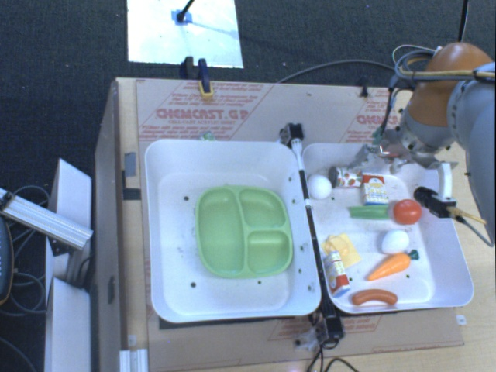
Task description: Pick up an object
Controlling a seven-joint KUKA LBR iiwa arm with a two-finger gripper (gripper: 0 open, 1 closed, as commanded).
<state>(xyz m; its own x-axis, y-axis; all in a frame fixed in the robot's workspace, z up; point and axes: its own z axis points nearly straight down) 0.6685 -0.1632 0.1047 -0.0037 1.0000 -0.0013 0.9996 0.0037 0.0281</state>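
The right bin [449,285] holds several small things. A white ball [319,186] lies at its left wall, with a small red and white can [348,178] and a red and white carton [375,188] beside it. Further forward lie a green stick [367,212], a red tomato [406,211], a white egg [394,241], a carrot [390,265], a yellow cheese piece [343,248], a small bottle [335,273] and a sausage [374,297]. My gripper [370,153] hangs over the bin's far edge, just above and behind the can and carton, with nothing seen in it.
The left bin [170,208] holds a green divided plate [244,231]. A black clamp [293,134] sits where the two bins meet at the back. The grey arm [457,107] comes in from the upper right.
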